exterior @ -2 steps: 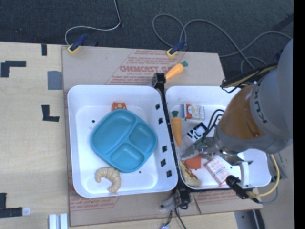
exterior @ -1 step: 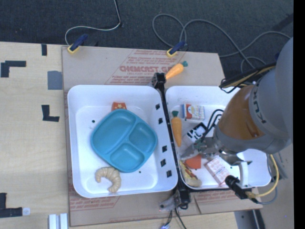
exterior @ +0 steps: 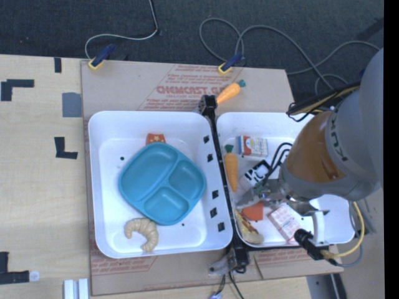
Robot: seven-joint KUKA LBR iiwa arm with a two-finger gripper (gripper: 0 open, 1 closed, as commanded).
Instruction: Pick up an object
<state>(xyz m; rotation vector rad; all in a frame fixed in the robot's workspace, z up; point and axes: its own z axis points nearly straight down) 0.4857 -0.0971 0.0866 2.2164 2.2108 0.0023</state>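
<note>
White right bin (exterior: 349, 229): red-orange piece (exterior: 254, 212), carrot (exterior: 231, 169), small carton (exterior: 254, 146). My gripper (exterior: 265, 190) hangs low just beside the red-orange piece; grip state, cannot tell. Step: approach. Next: settle squarely over one item, then lift.

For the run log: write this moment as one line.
arm: over right white bin | gripper: low among items near red object | grasp: unconfirmed | left white bin: blue divided plate, beige croissant
</note>
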